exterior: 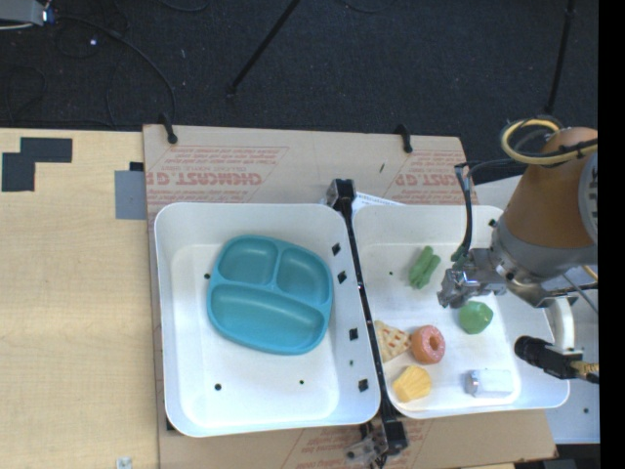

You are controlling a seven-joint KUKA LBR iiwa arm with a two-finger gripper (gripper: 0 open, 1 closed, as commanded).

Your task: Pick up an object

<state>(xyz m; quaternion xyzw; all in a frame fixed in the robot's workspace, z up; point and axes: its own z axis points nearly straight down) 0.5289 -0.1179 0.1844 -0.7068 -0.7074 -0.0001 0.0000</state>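
Observation:
My gripper [457, 288] hangs over the middle of the right bin [444, 225], reaching in from the right. A green rounded piece [476, 318] lies just below and right of it, close to the gripper. A long green vegetable piece [423, 267] lies just to its left. Toward the front of the bin lie a pink-brown doughnut [427, 344], a waffle-patterned wedge [391, 340], a yellow piece [411, 384] and a small white-grey block [491, 383]. I see nothing lifted off the bin floor.
The left bin [186, 360] holds a teal divided plate [270, 294]. A black divider [356, 306] runs between the two bins. The arm's orange-brown body [547, 203] covers the right bin's far right corner.

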